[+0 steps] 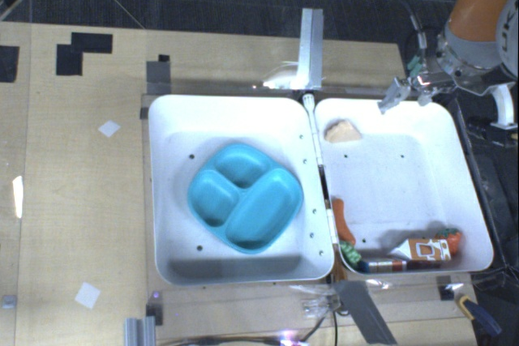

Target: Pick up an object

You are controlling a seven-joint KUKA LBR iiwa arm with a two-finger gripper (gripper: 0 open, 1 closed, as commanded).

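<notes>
With its finger state impossible to tell, the end effector could miss the beige lump just beside it.

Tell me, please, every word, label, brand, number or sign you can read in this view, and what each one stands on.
No text can be read here.
Carton in the right bin: a printed brown and white face, too small and blurred to read.
Black squares on the bench: plain marks, no letters.
Blue divided tray in the left bin: no print that I can see.
</notes>
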